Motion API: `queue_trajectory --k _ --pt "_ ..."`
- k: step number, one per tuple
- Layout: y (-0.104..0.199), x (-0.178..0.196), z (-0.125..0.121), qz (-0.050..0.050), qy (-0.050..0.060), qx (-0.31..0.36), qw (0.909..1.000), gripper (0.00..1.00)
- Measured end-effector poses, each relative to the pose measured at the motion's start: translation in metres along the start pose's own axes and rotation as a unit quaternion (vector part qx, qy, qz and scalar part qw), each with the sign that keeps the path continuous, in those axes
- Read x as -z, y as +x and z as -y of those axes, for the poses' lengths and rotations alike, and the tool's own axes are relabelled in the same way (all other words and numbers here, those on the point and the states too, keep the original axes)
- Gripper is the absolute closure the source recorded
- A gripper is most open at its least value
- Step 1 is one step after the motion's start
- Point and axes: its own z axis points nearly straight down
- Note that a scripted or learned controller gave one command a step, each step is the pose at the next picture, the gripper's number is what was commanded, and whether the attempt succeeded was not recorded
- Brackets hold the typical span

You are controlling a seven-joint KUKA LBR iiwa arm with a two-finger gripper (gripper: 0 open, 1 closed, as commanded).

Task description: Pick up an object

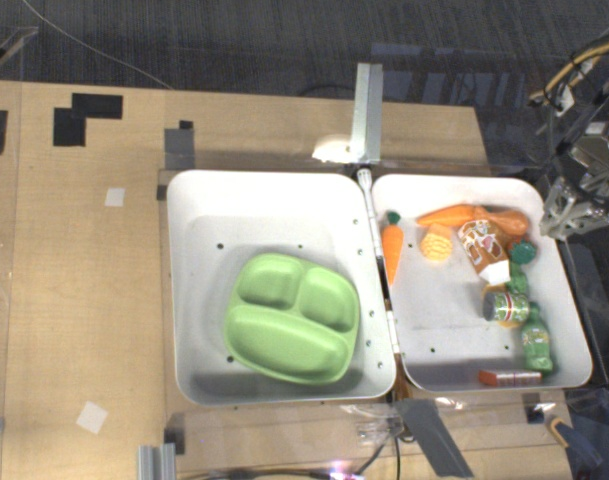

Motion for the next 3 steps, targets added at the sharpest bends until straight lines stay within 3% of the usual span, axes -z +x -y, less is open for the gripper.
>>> queue_trajectory --k 3 --pt "-0.013 0.041 0.003 0.012 0.014 0.003 0.9998 1.0"
